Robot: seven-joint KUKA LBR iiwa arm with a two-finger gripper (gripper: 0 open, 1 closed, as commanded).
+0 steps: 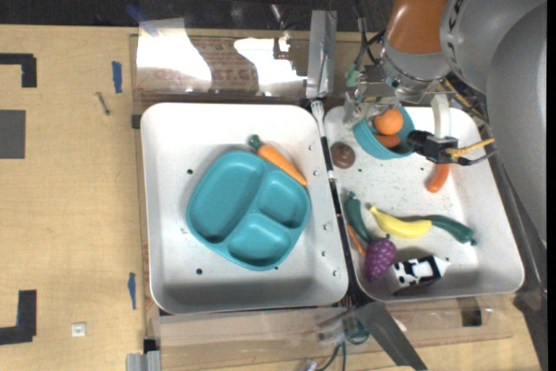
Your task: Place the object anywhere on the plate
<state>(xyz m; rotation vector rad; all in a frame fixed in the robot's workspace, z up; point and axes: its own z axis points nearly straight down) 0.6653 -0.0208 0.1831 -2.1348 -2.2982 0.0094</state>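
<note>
purple grapes (380,258) beside cow toy (417,270) — no legible writing.

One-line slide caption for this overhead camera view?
Grey arm's gripper over right white bin by orange ball in blue bowl; toy carrot rests on teal divided plate.

A banana (401,226), a bunch of grapes (380,258) and a black-and-white toy (419,270) are seen in the right bin (486,265). A brown ball (344,155) is placed near its left wall. A wooden surface (61,213) is seen at left.
</note>
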